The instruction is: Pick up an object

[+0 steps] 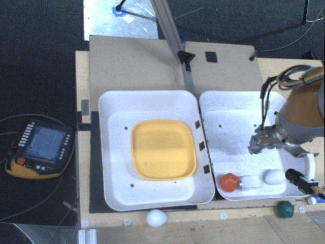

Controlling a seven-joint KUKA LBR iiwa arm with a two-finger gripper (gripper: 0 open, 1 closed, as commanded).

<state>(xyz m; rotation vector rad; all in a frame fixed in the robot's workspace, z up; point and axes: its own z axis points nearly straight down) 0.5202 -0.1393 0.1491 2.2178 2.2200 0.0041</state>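
Note:
In the right bin [228, 111], a red ball [228, 182] lies at the near left corner. Beside it sits a small pale block [250, 181], and a white egg-shaped object [274, 177] rests further right. My gripper [256, 145] hangs over the right part of this bin, above and apart from those three things. The arm's orange band and grey wrist [302, 121] rise behind it. Nothing shows between the fingers.
The left bin [114, 136] holds a square yellow plate [163, 149]. A white egg [156, 217] and a dark green ball [285, 209] lie on the bench outside the bins, by the front edge. A control pendant [38, 151] lies on the floor at far left.

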